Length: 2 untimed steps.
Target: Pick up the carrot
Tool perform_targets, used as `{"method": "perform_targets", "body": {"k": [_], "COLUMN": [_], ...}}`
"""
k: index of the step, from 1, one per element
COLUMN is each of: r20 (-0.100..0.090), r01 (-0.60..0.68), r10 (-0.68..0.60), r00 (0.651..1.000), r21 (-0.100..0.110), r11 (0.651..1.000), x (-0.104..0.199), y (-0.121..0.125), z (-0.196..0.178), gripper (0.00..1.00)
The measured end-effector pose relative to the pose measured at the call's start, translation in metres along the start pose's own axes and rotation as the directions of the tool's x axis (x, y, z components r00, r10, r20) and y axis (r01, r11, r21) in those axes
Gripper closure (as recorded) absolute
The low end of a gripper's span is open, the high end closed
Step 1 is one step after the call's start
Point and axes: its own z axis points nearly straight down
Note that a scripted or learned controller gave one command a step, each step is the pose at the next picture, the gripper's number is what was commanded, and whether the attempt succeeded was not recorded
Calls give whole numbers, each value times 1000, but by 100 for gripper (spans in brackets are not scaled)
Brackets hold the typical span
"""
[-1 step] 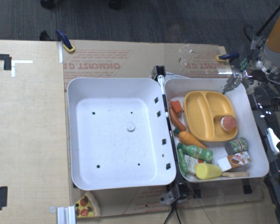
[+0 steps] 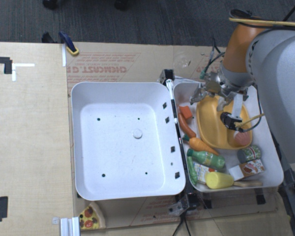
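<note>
The carrot (image 2: 204, 146), orange and tapered, lies in the right bin (image 2: 271, 140) near its left side, between a yellow bowl (image 2: 212, 127) and a green bottle (image 2: 207, 158). My gripper (image 2: 219, 96) hangs over the far part of the right bin, above the bowl's upper rim. It sits behind and slightly right of the carrot, clearly apart from it. The arm's orange band (image 2: 240, 45) rises just above the wrist.
The right bin also holds an orange block (image 2: 186, 112), a reddish long piece (image 2: 187, 127), a pink item (image 2: 243, 138) in the bowl, a yellow cup (image 2: 219, 180), a can (image 2: 250, 154) and small packages (image 2: 251, 167). The left bin (image 2: 83, 132) stands beside it.
</note>
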Motion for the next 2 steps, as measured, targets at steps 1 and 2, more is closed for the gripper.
{"method": "perform_targets", "body": {"k": [1, 2], "r20": [-37, -5], "r01": [26, 148], "r10": [-26, -148], "r00": [999, 989], "r21": [8, -6], "r11": [1000, 989], "x": [-29, -18], "y": [15, -9], "z": [8, 16], "gripper": [0, 0]}}
